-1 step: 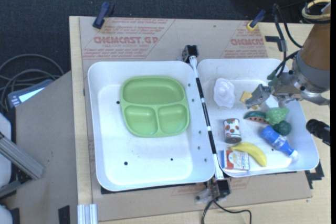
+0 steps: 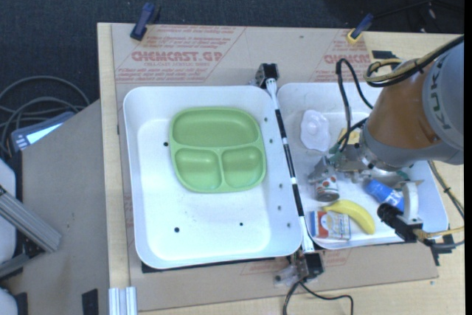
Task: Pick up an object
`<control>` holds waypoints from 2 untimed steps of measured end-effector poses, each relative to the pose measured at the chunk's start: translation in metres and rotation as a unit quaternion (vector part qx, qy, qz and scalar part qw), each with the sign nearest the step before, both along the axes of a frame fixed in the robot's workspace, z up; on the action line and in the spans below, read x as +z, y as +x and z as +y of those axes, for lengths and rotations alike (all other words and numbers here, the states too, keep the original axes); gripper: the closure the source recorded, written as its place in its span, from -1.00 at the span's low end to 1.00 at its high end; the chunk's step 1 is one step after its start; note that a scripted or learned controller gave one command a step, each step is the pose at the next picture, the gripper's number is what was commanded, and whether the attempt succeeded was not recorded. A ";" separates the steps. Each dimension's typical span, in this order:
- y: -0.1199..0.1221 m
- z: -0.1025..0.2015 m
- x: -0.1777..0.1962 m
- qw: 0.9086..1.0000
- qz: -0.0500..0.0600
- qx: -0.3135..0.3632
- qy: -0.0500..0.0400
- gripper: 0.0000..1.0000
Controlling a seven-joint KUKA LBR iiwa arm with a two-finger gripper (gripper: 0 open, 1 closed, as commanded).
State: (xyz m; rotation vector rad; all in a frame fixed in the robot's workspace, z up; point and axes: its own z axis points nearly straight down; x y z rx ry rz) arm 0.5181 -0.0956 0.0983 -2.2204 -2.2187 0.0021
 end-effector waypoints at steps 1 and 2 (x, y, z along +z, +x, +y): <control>0.035 -0.030 -0.014 1.000 -0.002 0.000 -0.001 -1.00; 0.014 -0.012 -0.014 1.000 0.000 0.000 0.000 -1.00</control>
